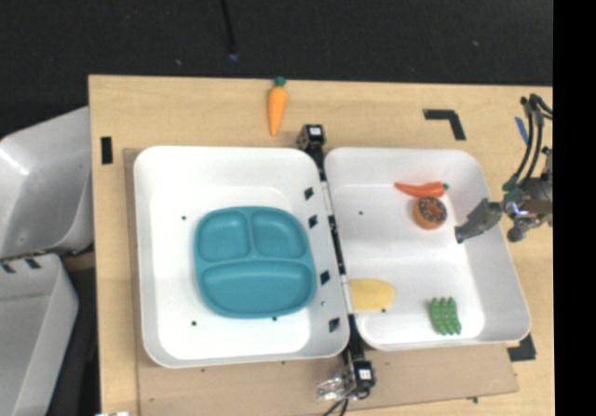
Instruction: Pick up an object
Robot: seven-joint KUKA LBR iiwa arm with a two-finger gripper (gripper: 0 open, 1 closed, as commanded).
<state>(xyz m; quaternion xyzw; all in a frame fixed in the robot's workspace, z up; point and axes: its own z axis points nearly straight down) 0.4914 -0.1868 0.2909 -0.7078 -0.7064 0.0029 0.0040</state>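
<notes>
I see the hand (484, 219) at the frame's right edge, over the right bin (466, 330); grip state indeterminable; red pepper (419, 188) nearby.

The surface (400, 96) was a pale tan wood tone, marked with a few small black angle brackets near its far right corner and left edge. Both bins, the left bin (158, 219) and the right bin (484, 293), were plain white, with black clips along the seam between them. The divided plate (253, 261) was teal blue all over. The carrot (277, 107) on the bare surface by the far edge was orange with a green top. The pepper (419, 189) was red-orange with a dark green stem end. The round item (430, 211) was orange-brown with a darker speckled centre. The oval piece (372, 293) was soft yellow. The ridged piece (445, 315) near the right bin's near edge was bright green. The gripper (480, 220) was dark grey.
</notes>
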